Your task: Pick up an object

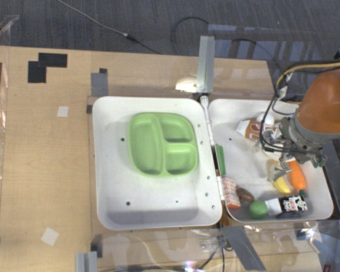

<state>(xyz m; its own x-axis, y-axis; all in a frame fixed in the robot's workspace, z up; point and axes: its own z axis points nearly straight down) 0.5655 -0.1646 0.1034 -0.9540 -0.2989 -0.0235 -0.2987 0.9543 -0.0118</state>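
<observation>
Two bins [102, 208] sat on the desk [45, 169]. From the overhead camera, the gripper [286, 164] hung over the right bin's near-right corner, above an orange carrot [297, 177] and yellow piece [281, 185]. A straight descent onto the carrot, clear of neighbours, seemed wisest.

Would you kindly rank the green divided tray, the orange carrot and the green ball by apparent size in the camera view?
1. Green divided tray, by far the largest.
2. Orange carrot.
3. Green ball.
The carrot and ball look close in size, so their order is unsure.
</observation>
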